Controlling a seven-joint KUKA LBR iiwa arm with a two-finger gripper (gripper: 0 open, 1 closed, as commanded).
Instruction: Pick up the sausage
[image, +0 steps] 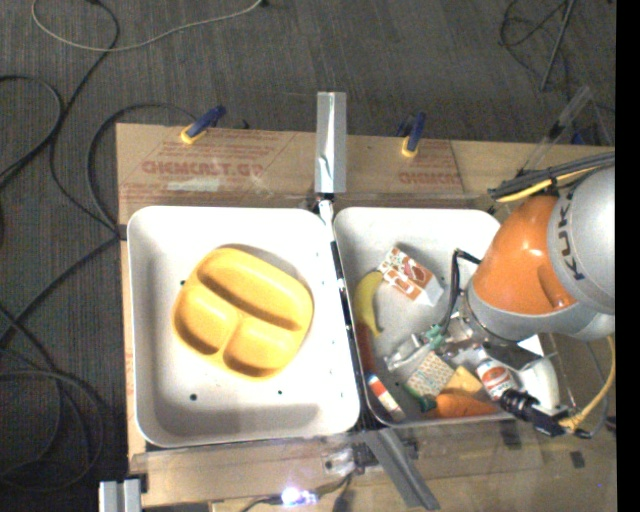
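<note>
The sausage (364, 352) looks like the thin reddish-brown piece lying along the left wall of the right bin (420, 222), below the banana (370, 300); it is small and partly hidden by the bin's rim. My gripper (428, 347) hangs low over the middle of the right bin, under the orange wrist band (515, 270), a little to the right of the sausage. It sits just above a speckled packet (432, 376). No item shows between its metal parts.
Around the gripper lie a red-and-white carton (407, 273), a carrot (465, 405), a small bottle (494, 379) and a marker-like stick (384, 394). The left bin (150, 400) holds a yellow divided tray (243, 310). A metal post (330, 140) stands behind the bins.
</note>
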